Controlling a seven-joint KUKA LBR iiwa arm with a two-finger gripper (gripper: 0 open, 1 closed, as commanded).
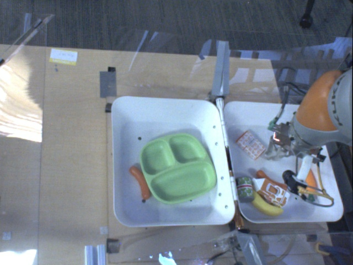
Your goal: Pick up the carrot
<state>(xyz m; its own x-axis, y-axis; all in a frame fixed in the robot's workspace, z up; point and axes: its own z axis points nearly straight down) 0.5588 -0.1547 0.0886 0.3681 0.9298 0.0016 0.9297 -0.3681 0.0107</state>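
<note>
The pincer [278, 147] hangs low in the right bin [249, 114] — wide or narrow, I cannot tell. The carrot [313, 179] lies near, to its lower right — partly hidden, its long axis running steeply up the frame, by the bin's right wall.

Free bin floor [165, 117] behind green plate [177, 167]

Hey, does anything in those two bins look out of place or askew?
Mildly: the green divided plate in the left bin sits skewed to the walls, its edge seemingly overlapping an orange-red sausage-shaped piece.
</note>
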